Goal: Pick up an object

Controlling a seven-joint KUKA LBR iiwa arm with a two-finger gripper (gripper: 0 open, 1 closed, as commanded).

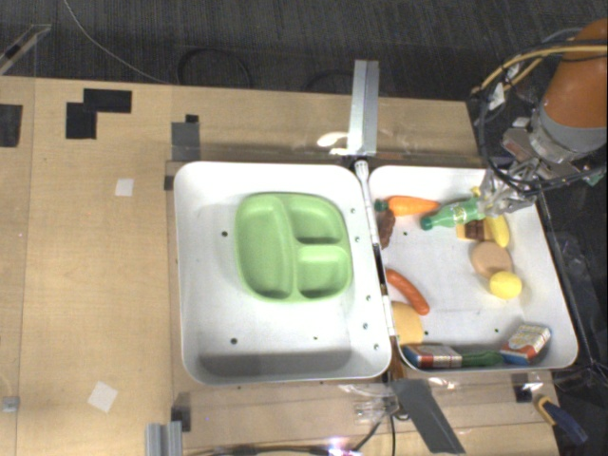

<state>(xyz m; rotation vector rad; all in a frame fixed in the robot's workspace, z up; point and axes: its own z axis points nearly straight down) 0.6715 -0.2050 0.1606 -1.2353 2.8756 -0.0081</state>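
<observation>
My gripper [496, 196] hangs over the far right part of the right bin [446, 283], under the grey wrist with its orange band. Just below it lie a green toy bottle [448, 217] on its side and a yellow banana-like piece [498, 232]. An orange carrot [411, 204] lies to the left of the bottle. A tan rounded piece [490, 257] and a yellow lemon [505, 285] sit nearer the front. I see nothing lifted off the bin floor.
The left bin [204, 331] bears a green divided plate [291, 245]. A red sausage [407, 292], a brown piece [386, 224] and a tan bread piece [408, 325] lie along the right bin's left wall. Small boxes [528, 341] line its front edge.
</observation>
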